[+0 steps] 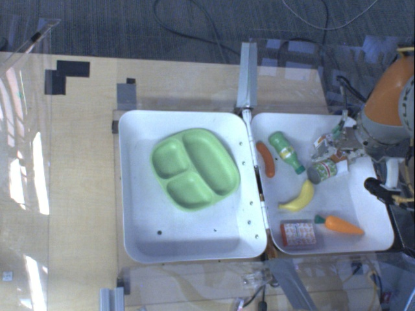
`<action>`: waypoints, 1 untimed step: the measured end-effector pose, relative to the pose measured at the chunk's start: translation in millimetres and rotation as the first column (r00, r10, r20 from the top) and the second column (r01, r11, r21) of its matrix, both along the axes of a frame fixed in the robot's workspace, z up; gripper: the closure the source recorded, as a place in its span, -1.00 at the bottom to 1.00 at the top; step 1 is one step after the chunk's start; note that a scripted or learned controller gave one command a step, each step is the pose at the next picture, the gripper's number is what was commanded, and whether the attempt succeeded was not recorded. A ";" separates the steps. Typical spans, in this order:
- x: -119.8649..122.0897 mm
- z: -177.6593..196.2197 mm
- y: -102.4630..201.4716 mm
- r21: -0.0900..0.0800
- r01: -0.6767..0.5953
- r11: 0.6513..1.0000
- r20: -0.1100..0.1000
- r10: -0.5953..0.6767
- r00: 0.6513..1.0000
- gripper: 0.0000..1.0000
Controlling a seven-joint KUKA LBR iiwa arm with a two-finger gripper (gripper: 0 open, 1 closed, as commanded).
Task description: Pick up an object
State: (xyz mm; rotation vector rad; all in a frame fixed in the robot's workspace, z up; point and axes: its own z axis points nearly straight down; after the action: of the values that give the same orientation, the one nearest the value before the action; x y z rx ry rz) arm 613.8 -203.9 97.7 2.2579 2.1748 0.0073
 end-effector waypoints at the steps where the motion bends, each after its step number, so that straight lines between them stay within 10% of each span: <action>1: 2.2 12.2 1.5 -0.002 -0.007 1.000 0.004 0.007 1.000 1.00</action>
State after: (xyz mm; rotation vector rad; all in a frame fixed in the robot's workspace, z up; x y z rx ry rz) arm 616.1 -202.4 109.8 2.2470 2.1801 0.0106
